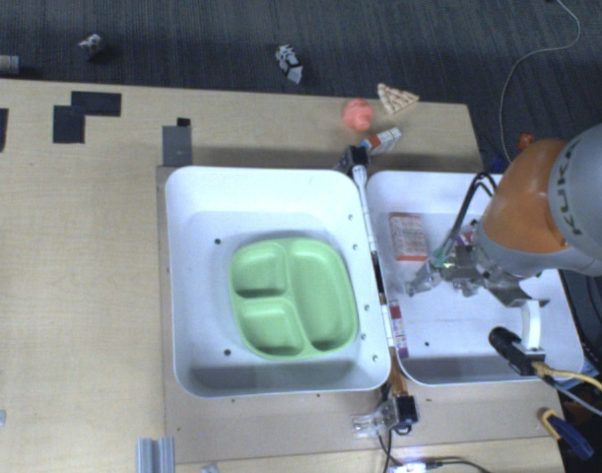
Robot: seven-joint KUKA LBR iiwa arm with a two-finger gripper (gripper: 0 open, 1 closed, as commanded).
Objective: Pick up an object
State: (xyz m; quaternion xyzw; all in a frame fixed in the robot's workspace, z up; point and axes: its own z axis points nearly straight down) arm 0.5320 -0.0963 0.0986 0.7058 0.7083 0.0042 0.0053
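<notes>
Evidently positioned for a pick, the gripper (431, 272) hangs low in the right bin (419, 363) just beside a flat reddish packet (408, 236), its grasp state indiscernible, while the green divided tray (293, 297) lies in the left bin (197, 274).

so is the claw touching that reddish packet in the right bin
Apart. The camera view shows bare white bin floor between the claw and the reddish packet, which lies flat further up in the right bin.
</notes>
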